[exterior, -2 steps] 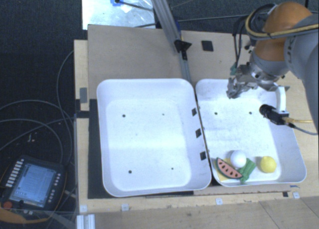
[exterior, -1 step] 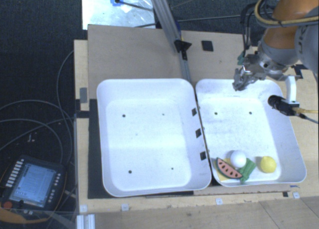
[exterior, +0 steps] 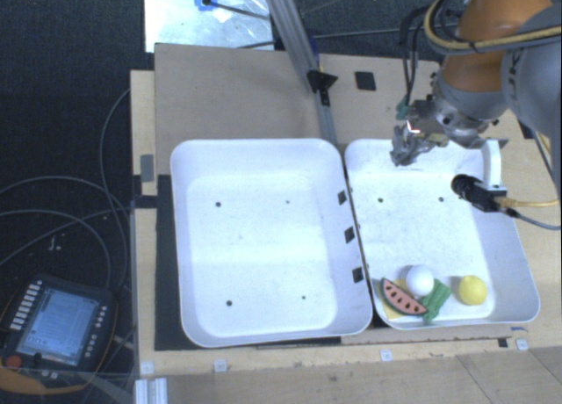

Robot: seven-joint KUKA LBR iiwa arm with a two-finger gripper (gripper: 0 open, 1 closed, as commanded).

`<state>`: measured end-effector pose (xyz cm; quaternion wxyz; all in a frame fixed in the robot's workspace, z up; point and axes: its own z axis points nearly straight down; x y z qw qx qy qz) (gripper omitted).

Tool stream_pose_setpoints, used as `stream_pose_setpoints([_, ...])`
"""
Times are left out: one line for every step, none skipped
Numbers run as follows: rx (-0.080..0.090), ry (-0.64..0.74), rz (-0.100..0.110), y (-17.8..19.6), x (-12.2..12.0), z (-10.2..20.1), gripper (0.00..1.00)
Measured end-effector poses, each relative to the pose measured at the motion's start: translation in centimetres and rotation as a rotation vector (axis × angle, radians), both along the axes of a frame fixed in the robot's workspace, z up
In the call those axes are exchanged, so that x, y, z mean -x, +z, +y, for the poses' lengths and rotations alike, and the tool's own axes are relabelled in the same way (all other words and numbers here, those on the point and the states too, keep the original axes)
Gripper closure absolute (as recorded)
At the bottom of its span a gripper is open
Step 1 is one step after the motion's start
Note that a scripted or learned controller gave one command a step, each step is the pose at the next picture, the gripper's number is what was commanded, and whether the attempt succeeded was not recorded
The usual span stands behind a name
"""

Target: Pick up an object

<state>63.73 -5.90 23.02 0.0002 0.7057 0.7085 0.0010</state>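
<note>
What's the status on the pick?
Gripper high over right bin's far edge. White ball, watermelon slice, green piece, yellow lemon untouched, near corner. Path clear.

A single fixed camera looks down from above the bench (exterior: pixel 237 86) at a slant, far enough off to take in both white bins whole. The left bin (exterior: pixel 189 218) sits mid-frame, the right bin (exterior: pixel 505 244) toward the right edge. The arm (exterior: pixel 492 33) enters from the upper right, its gripper (exterior: pixel 408 149) over the far rim of the right bin. Beyond the bench, dark floor (exterior: pixel 61 42) and a teach pendant (exterior: pixel 57 321) at lower left lie well away from the jaws.
</note>
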Motion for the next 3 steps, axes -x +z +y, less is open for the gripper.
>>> stream_pose_setpoints([0.0, 0.001, 0.002, -0.8, 2.0, 5.6, 1.0])
stream_pose_setpoints([0.0, 0.0, 0.001, -0.4, 2.7, 10.3, 1.0])
stream_pose_setpoints([0.0, 0.001, 0.002, -1.4, 4.6, 15.5, 1.0])
